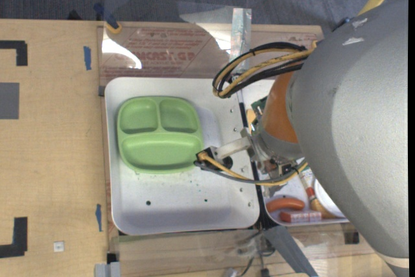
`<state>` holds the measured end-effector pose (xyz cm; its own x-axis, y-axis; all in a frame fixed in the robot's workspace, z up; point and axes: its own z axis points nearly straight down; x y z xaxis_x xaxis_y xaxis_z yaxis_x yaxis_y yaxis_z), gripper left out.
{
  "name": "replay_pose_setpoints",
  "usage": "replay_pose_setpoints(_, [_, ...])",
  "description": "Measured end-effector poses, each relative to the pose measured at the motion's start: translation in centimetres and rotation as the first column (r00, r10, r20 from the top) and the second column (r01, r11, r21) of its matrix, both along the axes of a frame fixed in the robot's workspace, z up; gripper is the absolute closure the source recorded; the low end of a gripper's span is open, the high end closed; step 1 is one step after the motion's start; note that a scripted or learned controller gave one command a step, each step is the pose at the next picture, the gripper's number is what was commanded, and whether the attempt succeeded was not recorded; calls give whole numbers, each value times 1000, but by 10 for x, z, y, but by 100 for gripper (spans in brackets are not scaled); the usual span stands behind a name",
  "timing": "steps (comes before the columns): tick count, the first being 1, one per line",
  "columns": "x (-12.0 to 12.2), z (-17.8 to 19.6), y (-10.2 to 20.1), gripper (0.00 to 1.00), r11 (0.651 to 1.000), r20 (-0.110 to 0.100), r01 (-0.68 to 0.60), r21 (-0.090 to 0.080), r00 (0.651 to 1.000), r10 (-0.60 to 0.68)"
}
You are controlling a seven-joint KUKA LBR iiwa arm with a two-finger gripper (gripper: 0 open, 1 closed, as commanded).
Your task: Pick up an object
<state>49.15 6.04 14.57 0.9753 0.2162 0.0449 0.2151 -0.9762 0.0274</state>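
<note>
On the left, a green divided plate (159, 134) lies flat in the left-hand white bin (188, 207), alone apart from a few dark specks on the bin floor. Further right, the grey arm (353, 133) leans in over the divide between the bins, hiding most of the right bin (337, 216); a red sausage-shaped item (285, 204) shows near its front edge. The gripper is buried under the wrist and cables, so I cannot tell its state. By my reckoning, nothing is lifted yet.
</note>
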Motion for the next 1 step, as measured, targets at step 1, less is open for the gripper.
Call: replay_pose_setpoints(1, [3, -1, 3, 0, 1000, 1, 17, -5, 1000, -17])
